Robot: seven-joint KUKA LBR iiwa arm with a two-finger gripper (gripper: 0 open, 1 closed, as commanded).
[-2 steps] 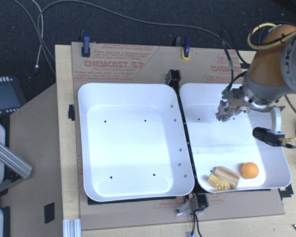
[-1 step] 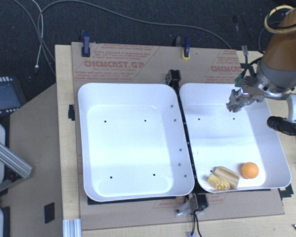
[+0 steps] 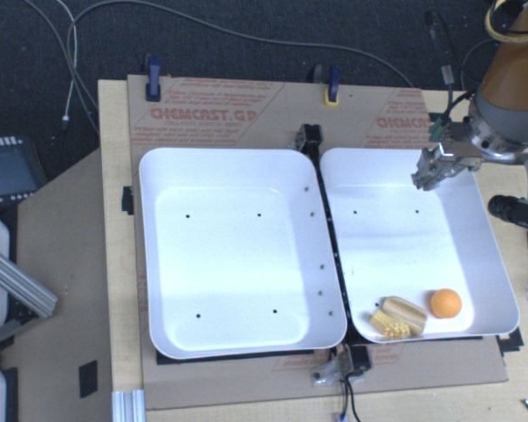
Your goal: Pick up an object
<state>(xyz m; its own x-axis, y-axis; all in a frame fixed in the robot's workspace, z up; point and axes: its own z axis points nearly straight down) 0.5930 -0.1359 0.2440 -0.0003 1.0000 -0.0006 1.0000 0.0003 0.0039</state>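
Item: orange ball [image 3: 445, 303], small, round, plain orange, lying in the right bin [image 3: 475, 236] near its front right corner. Just beside it to the left, apart from it: a tan bread-like roll [image 3: 405, 309] and a yellow corn-like piece [image 3: 391, 324], these two touching. Left bin [image 3: 158, 236]: white, shallow, adjoining the right bin. Desk [image 3: 114, 236]: brown board, blue clamps [image 3: 152, 76] at the far edge. Arm [image 3: 510, 86]: enters from the right. Gripper [image 3: 429, 175]: above the far right part of the right bin, well apart from the ball; nothing seen in it; how far open, cannot tell. Nothing lies on the ball.
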